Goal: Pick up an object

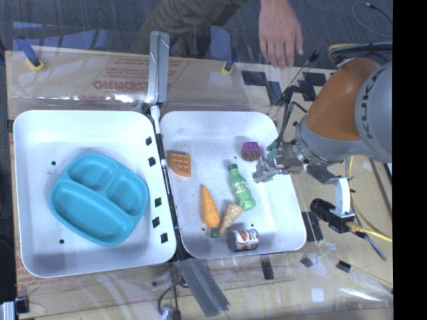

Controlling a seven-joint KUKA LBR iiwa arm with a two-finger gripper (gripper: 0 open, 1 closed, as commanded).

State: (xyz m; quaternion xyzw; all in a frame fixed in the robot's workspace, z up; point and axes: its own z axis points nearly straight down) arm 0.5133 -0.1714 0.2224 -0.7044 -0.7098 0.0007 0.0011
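**Gripper low at the right bin's edge, toys scattered beneath**

Grey letters reading "KU" run down the arm's grey casing at the right edge, beside the orange band. Mirrored red print shows through the clear sheet at the back of the bench, too faint to read. The can carries a red-and-white label whose words are too small to make out; the green bottle has a pale label, also unreadable.

The gripper sits low over the right side of the right bin, between the purple toy and the green bottle, close to both. Whether its jaws are spread or pressed together cannot be told from this slant, and nothing shows between them.

In the right bin lie a waffle near the left wall, a carrot in the middle, and an ice-cream cone just beside the carrot, its upper end near the bottle's base. The can rests by the near wall. The left bin holds a blue divided plate.

A person's hand hangs above the bench at the back
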